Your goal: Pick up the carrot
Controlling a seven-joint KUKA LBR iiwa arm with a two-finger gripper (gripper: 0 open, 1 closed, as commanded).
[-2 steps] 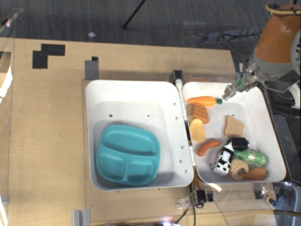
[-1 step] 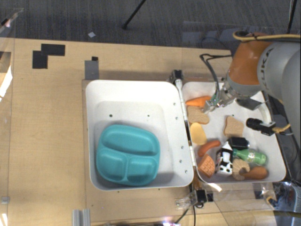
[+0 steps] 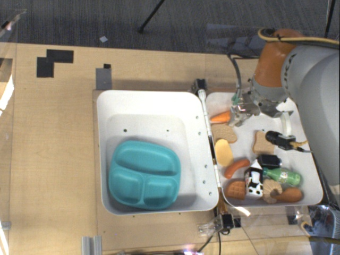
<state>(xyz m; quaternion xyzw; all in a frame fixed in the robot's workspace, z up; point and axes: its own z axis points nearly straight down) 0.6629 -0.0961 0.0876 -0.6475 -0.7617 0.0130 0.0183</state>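
Observation:
The orange carrot (image 3: pixel 219 117) lies in the right bin (image 3: pixel 314 187), at its far left corner, pointing left toward the wall between the bins. My gripper (image 3: pixel 238 115) is low at the carrot's thick right end, touching or nearly touching it. The grey wrist with its orange band (image 3: pixel 272 62) rises behind it and hides the far part of the bin. The carrot still appears to rest on the bin floor.
The left bin (image 3: pixel 143 102) holds a teal divided plate (image 3: pixel 143 173). Around the carrot lie a tan cracker (image 3: pixel 226 133), a yellow piece (image 3: pixel 224 153), a red sausage (image 3: pixel 236 167), a toast slice (image 3: pixel 262 142), a cow-print carton (image 3: pixel 255 180) and a green bottle (image 3: pixel 282 176).

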